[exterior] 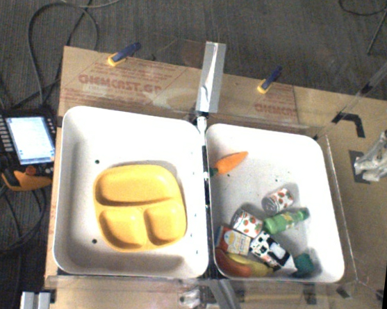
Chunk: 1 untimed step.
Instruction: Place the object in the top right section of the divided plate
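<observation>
On the bench, the right bin's (328, 195) heaped packets (252, 245) overlap; jaws (378, 162) blurred, perhaps released—cannot tell.

Two white bins (72, 170), one yellow divided plate (142, 207), one carrot (230, 162), two clamps (124, 53).

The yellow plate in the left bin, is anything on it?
The yellow plate in the left bin shows three bare sections. What lies beneath it is covered.
</observation>
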Available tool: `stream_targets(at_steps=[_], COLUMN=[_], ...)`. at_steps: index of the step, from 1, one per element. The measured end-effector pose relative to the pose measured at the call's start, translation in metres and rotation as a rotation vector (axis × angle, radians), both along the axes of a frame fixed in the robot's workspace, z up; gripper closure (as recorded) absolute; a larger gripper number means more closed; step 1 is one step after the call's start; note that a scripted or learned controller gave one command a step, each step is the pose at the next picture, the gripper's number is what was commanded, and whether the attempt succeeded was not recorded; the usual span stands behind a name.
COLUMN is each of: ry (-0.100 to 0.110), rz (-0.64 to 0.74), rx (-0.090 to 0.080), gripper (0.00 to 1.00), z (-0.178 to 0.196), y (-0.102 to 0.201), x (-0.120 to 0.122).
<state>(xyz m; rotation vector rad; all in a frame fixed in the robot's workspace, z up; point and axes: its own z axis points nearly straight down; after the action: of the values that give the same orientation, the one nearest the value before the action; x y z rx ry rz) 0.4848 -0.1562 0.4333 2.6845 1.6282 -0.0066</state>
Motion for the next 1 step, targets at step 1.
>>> stream_targets(at_steps=[1], ry=[0.002], rz=[-0.028], rx=[0.001], gripper=[1.0], z=[-0.0008], y=[-0.058], x=[0.0002])
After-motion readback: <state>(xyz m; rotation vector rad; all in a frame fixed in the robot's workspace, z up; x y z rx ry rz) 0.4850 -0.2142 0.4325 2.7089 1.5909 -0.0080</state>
